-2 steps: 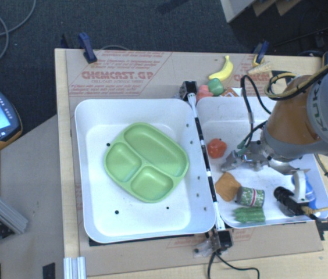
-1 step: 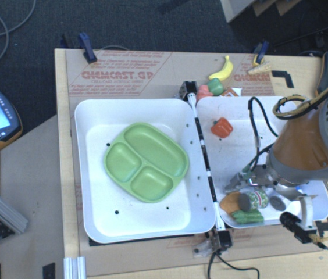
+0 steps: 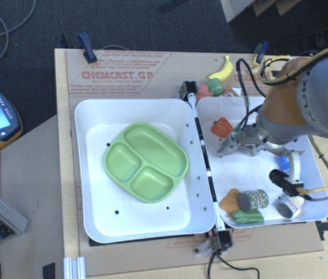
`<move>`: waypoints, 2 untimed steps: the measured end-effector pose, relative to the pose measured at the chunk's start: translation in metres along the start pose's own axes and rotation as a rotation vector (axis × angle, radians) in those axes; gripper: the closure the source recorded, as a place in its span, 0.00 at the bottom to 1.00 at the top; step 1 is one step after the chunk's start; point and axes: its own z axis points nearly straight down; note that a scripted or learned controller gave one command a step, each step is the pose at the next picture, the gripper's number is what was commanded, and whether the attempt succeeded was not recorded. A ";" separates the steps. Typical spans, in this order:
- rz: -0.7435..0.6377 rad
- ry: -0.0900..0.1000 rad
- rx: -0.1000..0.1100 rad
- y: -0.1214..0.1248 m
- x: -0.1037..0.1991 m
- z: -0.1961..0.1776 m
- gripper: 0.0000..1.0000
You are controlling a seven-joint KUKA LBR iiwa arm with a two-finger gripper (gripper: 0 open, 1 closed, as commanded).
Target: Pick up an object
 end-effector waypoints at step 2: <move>0.002 0.000 0.003 0.092 0.001 0.001 0.00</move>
